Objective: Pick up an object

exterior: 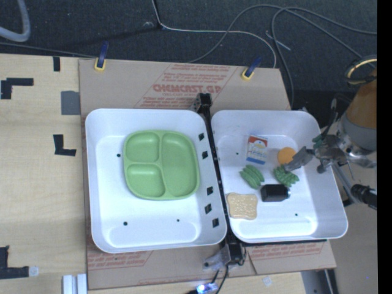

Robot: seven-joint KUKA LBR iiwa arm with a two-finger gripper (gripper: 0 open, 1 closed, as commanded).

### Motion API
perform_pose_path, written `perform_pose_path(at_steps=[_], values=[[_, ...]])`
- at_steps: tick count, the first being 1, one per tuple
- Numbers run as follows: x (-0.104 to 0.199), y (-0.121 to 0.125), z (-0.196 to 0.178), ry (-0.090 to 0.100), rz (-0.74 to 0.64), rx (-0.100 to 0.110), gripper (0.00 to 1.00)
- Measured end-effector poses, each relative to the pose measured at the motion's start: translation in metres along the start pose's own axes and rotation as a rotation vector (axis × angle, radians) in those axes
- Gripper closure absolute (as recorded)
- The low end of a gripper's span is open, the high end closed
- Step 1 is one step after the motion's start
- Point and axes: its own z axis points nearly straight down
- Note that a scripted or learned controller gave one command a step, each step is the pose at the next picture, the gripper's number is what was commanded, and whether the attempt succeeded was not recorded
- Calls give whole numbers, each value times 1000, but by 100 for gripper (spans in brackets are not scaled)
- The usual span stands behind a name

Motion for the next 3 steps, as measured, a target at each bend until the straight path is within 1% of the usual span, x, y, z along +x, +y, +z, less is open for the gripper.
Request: perform_pose_path(at_steps=[1, 2, 3], values=[[1, 3, -8, -3, -4, -13, 0], [-1, 8, 55, -3, -5, -9, 0], [0, 9, 101, -6, -5, -15, 0]])
